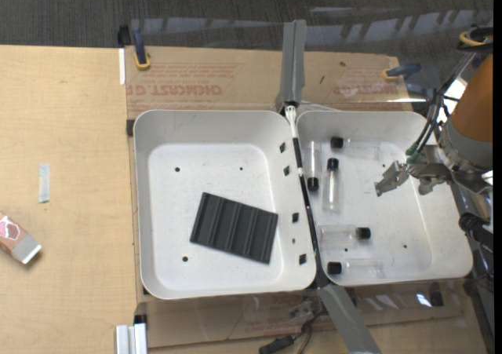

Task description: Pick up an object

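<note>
- Bins sit side by side on the bench: we see the left bin point(157, 187) and the right bin point(439, 258) meeting at a grey divider point(295, 62) that runs up the middle.
- In the left bin lies a dark ribbed slab point(234, 228), flat on the floor and turned at a slant, well apart from the walls.
- In the right bin we count several clear tubes with black caps — one tube point(332, 184) lies lengthwise near the middle-left, another point(312, 166) lies just beside the dividing wall, one cap point(336, 142) sits toward the far side, and two more tubes lie near the front, at point(345, 232) and point(353, 268).
- The gripper point(390, 181) reaches in from the right and hangs over the right bin, right of the middle tube and apart from it; nothing shows between its fingers, and we cannot tell whether they are spread or closed.
- The arm's orange band point(477, 105) shows at the right edge.
- On the wooden bench to the left lie a small grey strip point(44, 183) and — nearer — a red-and-white packet point(17, 239).
</note>
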`<state>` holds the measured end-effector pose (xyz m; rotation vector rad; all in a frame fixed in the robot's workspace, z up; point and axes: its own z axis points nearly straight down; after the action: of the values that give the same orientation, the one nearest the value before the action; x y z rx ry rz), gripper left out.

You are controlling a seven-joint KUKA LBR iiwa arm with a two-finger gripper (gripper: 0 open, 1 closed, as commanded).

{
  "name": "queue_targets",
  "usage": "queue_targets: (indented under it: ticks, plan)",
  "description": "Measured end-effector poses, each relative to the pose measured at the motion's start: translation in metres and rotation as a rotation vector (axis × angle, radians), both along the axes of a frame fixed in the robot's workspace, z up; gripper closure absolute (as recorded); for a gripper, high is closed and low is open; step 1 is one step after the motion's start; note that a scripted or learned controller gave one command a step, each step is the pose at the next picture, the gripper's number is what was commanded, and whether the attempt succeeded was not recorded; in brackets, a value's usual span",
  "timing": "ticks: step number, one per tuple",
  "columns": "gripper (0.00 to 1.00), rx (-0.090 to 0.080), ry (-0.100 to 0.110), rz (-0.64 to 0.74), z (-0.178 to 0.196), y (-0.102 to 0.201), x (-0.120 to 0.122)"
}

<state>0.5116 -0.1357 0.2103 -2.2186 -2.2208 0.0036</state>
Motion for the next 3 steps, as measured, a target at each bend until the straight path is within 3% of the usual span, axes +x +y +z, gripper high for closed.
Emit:
queue_targets:
  ticks: [1,2,3]
  plan:
    - [0.00,-0.001,0.000,0.033,-0.068,0.012,0.054]
    - [0.00,-0.001,-0.003,0.104,-0.072,-0.068,0.083]
    - [0.00,0.000,-0.002,0.149,-0.006,0.014,0.053]
